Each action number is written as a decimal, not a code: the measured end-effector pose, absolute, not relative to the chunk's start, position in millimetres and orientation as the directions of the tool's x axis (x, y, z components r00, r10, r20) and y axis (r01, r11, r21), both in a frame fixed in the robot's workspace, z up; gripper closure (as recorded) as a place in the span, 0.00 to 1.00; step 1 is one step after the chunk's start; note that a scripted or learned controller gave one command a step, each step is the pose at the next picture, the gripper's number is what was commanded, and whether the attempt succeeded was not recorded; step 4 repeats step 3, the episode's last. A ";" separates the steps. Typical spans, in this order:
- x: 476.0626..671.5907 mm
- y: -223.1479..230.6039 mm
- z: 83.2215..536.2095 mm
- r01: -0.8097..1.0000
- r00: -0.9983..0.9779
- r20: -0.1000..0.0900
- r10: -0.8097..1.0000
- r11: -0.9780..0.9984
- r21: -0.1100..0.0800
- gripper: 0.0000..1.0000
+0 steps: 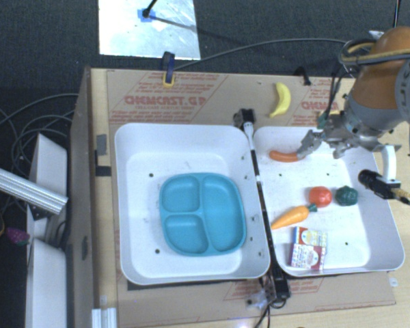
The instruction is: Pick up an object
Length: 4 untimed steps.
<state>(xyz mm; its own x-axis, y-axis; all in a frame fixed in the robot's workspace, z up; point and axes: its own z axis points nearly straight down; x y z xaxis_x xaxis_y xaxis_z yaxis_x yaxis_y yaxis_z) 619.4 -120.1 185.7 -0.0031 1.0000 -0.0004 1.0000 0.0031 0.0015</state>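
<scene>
Hanging over the back of the right-hand bin (389,244), the gripper (326,144), one grey finger (307,144) slanting down toward the right end of a small orange sausage-shaped toy (283,156) lying flat on the bin floor; jaws spread, nothing between them. Likely target, judging by nearness: that sausage toy, near the bin's back left corner, just beside the divider. Probably light hollow plastic, stiff, smooth and rounded, so apt to roll or squirt out of a pinch; best taken across its short width at mid-length, fingers straddling the long axis. Elsewhere in the same bin, well apart from it: a toy carrot (290,216), a red tomato-like ball (320,196), a dark green lump (346,197) of unclear identity, and a small printed box (307,248) near the front. Outside the bins on the cardboard, a toy banana (281,100). In the left bin (133,149), a blue divided plate (202,213). Hard to make out: the second finger, lost against the wrist hardware; whether the near fingertip touches the toy or floats above it; upper arm cut off at the frame's right.
</scene>
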 end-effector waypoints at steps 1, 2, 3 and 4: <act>585.0 -144.9 109.7 1.000 -0.001 0.000 1.000 0.001 -0.001 0.00; 560.7 -125.6 84.0 1.000 -0.001 0.000 1.000 0.001 0.000 0.00; 561.6 -125.8 94.6 1.000 -0.001 0.000 1.000 0.001 0.003 1.00; 561.6 -125.8 94.6 1.000 -0.001 0.000 1.000 0.001 0.003 1.00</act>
